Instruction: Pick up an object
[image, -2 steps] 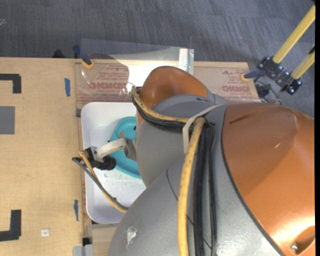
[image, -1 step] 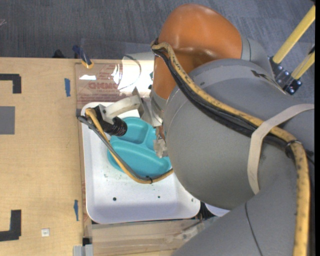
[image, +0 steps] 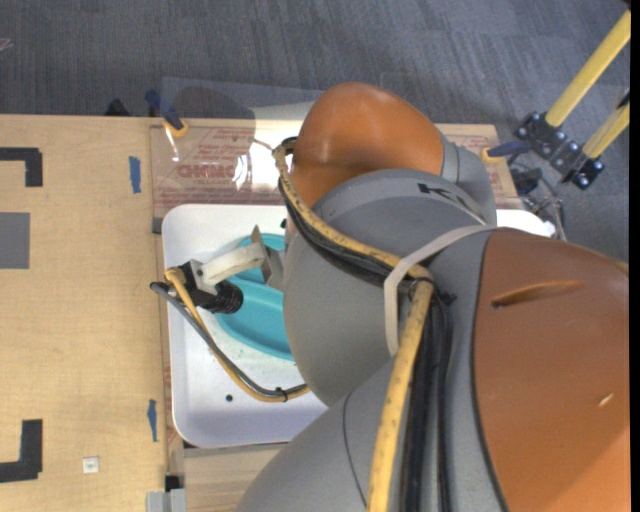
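Observation:
A teal, dish-like object (image: 252, 312) lies in the left white bin (image: 190, 235), with its right part hidden under the arm. The grey arm (image: 370, 300) with its orange band leans over the bin from the right and covers most of it. A white bracket (image: 232, 266) and a black cable plug (image: 216, 297) stick out from the wrist just above the teal object. A small grey wedge (image: 256, 240) shows next to the bracket; I cannot tell what it is.
A tan cable (image: 225, 365) loops from the wrist across the bin floor. The wooden bench (image: 80, 300) lies to the left with black and blue tape marks. A clear plastic sheet (image: 215, 165) sits behind the bin. Yellow-legged stands (image: 575, 90) are at the upper right.

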